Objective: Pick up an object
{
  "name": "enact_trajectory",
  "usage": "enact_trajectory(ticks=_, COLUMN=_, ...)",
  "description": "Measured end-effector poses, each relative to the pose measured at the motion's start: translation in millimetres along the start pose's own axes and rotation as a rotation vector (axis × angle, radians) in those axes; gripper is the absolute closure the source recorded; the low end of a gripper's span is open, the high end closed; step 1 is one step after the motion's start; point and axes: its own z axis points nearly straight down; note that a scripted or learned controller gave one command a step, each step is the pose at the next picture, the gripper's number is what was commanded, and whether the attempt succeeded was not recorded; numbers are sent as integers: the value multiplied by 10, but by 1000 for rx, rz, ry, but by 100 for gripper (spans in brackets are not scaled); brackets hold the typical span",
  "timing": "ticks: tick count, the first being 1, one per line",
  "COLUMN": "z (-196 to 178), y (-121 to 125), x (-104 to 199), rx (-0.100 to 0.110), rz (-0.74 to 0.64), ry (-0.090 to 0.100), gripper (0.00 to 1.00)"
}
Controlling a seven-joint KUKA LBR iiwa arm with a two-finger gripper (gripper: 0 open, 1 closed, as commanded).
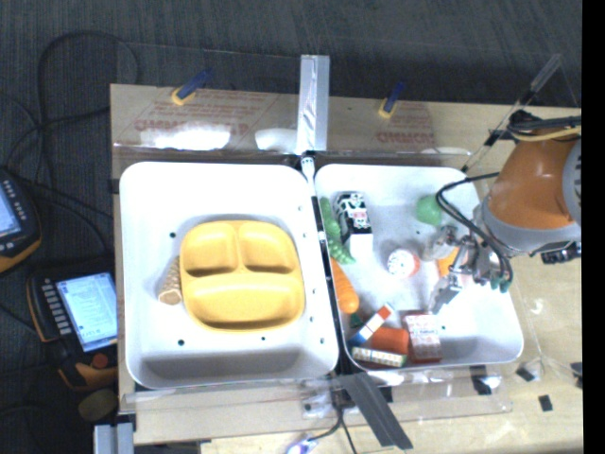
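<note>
The gripper [452, 287] hangs low in the right bin [506, 334], near its right wall; whether it is parted or closed I cannot tell, and nothing shows in its grasp. Candidate objects lie to its left and below: a white disc [402, 263] just beside it, a green ball [428, 207] up near the far wall, a red box [423, 335] below, a carrot [346, 291] and a black-and-white carton [354, 214] along the divider.

Risk, as I judge it: the gripper sits over bare floor between the disc and box, so a closure here may catch nothing. The round disc and ball could roll away if nudged. The lower clutter is packed tight, so a descent there may jam on two items.

Open room lies mid-bin and toward the right wall. The left bin [142, 253] holds a yellow tray [241, 272]
</note>
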Motion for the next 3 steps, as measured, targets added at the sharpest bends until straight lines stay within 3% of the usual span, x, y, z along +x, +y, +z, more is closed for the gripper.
enact_trajectory(ticks=1, z=-112, y=3, x=-19, rx=3, rz=-1, ry=-5, gripper=100)
enact_trajectory(ticks=2, z=-1261, y=302, x=-464, rx=0, rz=286, ry=9, gripper=100)
enact_trajectory(ticks=3, z=-1260, y=297, x=-463, rx=1, rz=287, ry=9, gripper=0)
